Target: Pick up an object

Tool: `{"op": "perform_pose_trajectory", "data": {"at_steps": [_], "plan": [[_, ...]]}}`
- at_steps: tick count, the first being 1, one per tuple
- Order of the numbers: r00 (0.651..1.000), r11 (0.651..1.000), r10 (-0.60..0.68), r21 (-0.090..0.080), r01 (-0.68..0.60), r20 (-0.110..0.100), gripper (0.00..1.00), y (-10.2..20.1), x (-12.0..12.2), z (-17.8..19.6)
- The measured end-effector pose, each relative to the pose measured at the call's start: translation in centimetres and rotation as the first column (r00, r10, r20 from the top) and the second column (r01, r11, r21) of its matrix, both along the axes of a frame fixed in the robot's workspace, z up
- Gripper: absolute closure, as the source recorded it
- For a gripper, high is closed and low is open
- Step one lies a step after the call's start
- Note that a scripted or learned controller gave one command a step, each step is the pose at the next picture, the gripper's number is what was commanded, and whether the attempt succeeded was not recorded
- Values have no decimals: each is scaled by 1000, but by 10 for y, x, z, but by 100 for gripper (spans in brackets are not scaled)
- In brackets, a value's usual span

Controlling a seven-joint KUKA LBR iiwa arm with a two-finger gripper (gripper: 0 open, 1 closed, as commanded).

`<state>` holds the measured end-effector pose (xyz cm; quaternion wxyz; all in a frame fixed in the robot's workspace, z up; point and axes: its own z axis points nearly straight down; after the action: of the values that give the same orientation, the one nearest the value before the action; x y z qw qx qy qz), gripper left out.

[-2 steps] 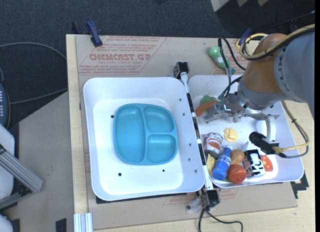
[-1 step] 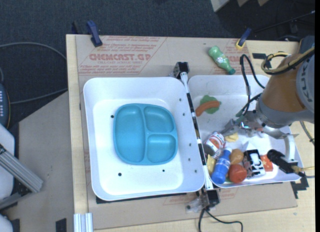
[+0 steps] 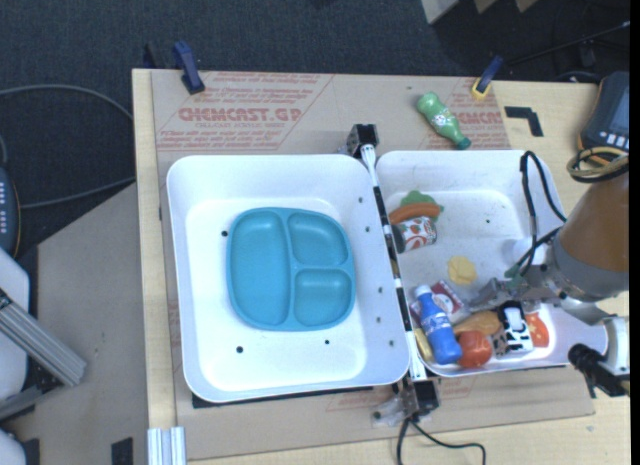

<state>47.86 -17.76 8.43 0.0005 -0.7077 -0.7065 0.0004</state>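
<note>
1. Two shallow, glossy white plastic bins are sitting side by side on a cardboard-topped bench [image 3: 240, 113]; the left bin [image 3: 200, 193] is holding a smooth blue divided plate [image 3: 290, 265].
2. The right bin [image 3: 480, 178] is holding a cluster of small toys at its near edge: a blue bottle [image 3: 436, 325], a red-orange piece [image 3: 476, 349], a yellow lump [image 3: 461, 271].
3. The gripper [image 3: 510, 298] is hanging just above that cluster, close beside a black-and-white toy [image 3: 516, 334]; how it is set, I cannot tell.
4. A green bottle [image 3: 442, 119] is lying on the bench beyond the bins.

Jumbled small toys [image 3: 470, 338] in right bin [image 3: 480, 175]
</note>
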Motion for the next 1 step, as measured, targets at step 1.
{"op": "perform_pose_trajectory", "data": {"at_steps": [1], "plan": [[1000,1000,0,-1,0,5,100,0,2,11]]}}
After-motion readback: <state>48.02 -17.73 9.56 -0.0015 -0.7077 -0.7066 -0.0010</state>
